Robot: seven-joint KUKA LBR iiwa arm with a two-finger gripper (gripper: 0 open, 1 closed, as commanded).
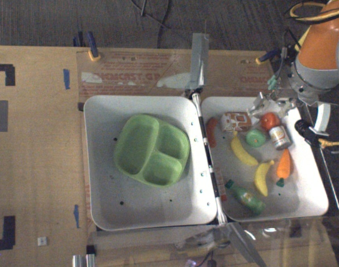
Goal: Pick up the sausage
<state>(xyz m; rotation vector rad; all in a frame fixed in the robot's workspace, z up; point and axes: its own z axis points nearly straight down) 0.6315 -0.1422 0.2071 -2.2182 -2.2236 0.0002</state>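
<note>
The sausage, a short red-brown link, lies upright along the left wall of the right bin, close to the divider between the bins. My gripper hangs over the far edge of that bin, well to the right of the sausage and just behind a red tomato. Nothing shows in its grasp. The grey arm with its orange band comes in from the upper right.
The right bin also holds a small carton beside the sausage, a green round piece, a can, two bananas, a carrot and a green bottle. A green divided plate sits in the left bin.
</note>
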